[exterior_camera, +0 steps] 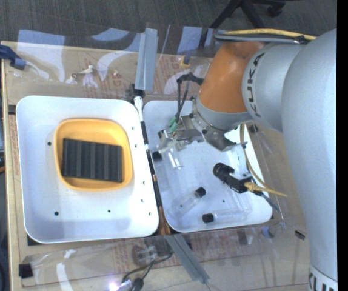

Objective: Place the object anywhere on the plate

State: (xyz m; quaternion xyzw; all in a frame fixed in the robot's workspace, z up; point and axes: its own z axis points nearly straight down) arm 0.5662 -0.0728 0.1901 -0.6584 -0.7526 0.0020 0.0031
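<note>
Over the right bin [222,225] hangs the arm [271,83], its orange band bent down toward the bin's left wall, which is the side nearest the goal. The left bin [34,211] sits just beside it, the two rims touching, so a carry between them need only cross that shared edge.

Within the left bin lies the yellow plate [92,125], roughly centred, with a dark ribbed pad [92,159] covering most of its floor. Nothing else rests on it, so the placing is not yet done.

The gripper [169,143] is low in the right bin's upper left corner. Clear plastic and glare blur the tip, and I cannot tell whether it is wide, narrow or holding anything.

A clear vial [175,160], with a black cap at its left end, lies just below the gripper. It is probably the thing to be moved, and appears to be on the bin floor. Two other vials [192,197] lie nearer the front rim, well apart from the gripper.
</note>
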